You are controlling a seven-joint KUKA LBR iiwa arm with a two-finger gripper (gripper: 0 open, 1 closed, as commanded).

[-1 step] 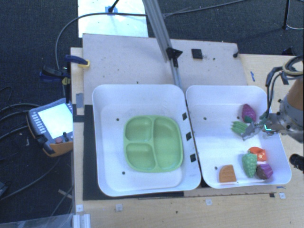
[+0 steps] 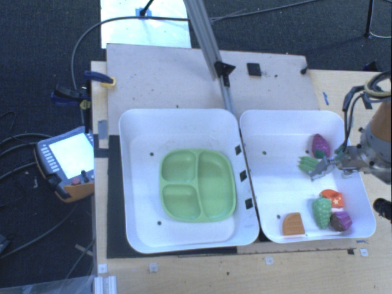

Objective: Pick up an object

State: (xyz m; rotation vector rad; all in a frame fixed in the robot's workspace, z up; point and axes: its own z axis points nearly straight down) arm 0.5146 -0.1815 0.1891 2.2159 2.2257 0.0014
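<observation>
The right bin [image 2: 275,133] holds several toy foods. A magenta piece [image 2: 320,144] with a green leafy part [image 2: 307,162] lies near the bin's right wall. At the front right are a red piece [image 2: 331,195], a green bumpy piece [image 2: 321,212], a dark purple piece [image 2: 341,220] and an orange wedge [image 2: 293,224]. My gripper [image 2: 321,168] reaches in from the right. It sits low in the bin, just below the magenta piece and right beside the green leafy part. Nothing is visibly held.
The left bin [image 2: 138,164] holds a green divided plate [image 2: 198,185]. A metal pole [image 2: 205,32] slants over the board behind the bins. A handheld pendant [image 2: 66,162] lies off the bench at the left. The arm's wrist [image 2: 375,141] hangs over the right bin's edge.
</observation>
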